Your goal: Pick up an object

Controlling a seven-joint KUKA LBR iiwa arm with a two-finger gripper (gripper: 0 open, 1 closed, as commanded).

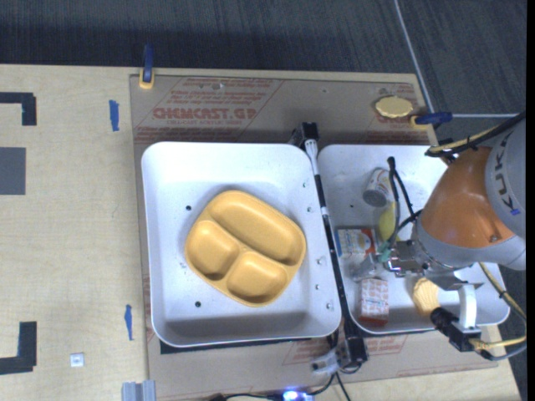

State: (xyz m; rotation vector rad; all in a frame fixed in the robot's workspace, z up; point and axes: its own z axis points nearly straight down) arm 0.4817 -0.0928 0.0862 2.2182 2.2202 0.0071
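Yellow plastic catches the eye first: a divided tray [244, 246] with three compartments lies tilted in the middle of the left bin [167, 174], the only thing in that bin. The bin itself is white and shallow, and it sits on a brown cardboard sheet [209, 107] printed with red lettering, which covers the middle of the pale wooden counter [67, 249].

The right bin [343, 170] stands just beside the left one, their rims meeting along a dark strip. It holds a small clutter. Near its far edge lies a grey cup-like object [375, 192] on its side. Below that, a slim yellow piece [386, 221] stands close to a printed packet [353, 242] by the bin's left wall. Toward the near edge a small red and white carton [374, 297] lies flat, and just right of it a tan brush-like object [425, 292] rests on the bin floor.

The grey arm with its orange band [464, 211] reaches over the right bin from the counter's right side. Its hand [399, 261] is low among the objects in the bin's middle, between the yellow piece and the carton; how its fingers stand I cannot tell, and nothing is visibly held.

A tan disc [394, 106] lies on the cardboard near the far right corner, and blue tape marks [114, 115] dot the counter's left part.
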